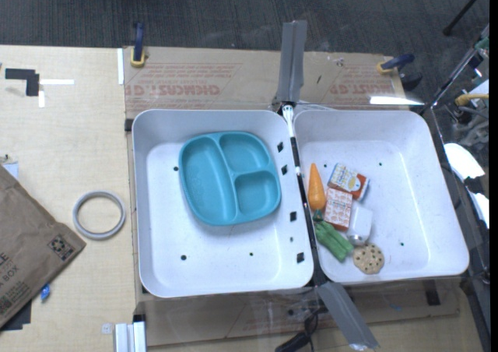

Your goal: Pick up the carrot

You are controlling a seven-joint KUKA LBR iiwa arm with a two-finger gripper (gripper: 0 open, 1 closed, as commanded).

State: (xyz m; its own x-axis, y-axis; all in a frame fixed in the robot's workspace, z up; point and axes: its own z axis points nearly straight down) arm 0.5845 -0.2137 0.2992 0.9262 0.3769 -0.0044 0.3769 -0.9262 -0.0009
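The carrot [315, 187] lies in my right bin [412, 128], close against its left wall. Its long axis runs far to near: the narrow tip points far, the broad end near. Just right of it sit a small carton [347, 180] and a red-and-white packet [338, 208]. A green pod [333, 240] lies just near of the carrot, with a cookie [368, 258] beyond that. The left bin [156, 265] holds a teal plate [230, 178]. A tape ring [99, 213] rests on the tabletop [62, 140] at left. I cannot tell my end effector's state.
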